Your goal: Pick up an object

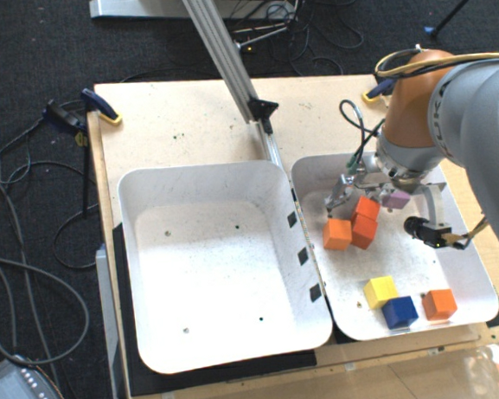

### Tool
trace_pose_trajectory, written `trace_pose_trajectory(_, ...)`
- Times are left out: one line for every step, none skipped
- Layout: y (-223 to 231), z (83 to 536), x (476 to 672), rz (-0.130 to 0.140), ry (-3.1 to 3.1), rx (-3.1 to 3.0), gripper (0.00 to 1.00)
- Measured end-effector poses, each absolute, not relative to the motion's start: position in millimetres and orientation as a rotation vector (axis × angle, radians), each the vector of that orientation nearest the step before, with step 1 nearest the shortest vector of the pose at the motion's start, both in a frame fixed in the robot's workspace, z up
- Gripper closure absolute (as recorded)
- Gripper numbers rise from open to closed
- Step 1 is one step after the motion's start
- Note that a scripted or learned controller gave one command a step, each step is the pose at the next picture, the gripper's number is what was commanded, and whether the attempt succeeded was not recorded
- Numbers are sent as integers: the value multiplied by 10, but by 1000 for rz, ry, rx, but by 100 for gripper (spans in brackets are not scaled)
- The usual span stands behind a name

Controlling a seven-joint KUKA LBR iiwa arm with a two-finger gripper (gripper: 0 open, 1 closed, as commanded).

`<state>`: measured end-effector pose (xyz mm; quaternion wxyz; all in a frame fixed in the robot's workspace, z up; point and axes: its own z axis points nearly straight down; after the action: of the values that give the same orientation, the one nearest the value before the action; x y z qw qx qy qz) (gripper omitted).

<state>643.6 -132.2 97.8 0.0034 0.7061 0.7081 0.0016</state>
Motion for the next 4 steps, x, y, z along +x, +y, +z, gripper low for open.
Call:
trace_pose_trajectory(-1322,1067,6425,3,2219,2217,100)
trace_pose_trajectory(-1327,1712,6435,7,2219,2214,100)
trace_pose_trajectory(-1326,2039,6448,5,2220,2216,100)
trace_pose_trajectory(-880,2079,6278,1,2230,2216,100)
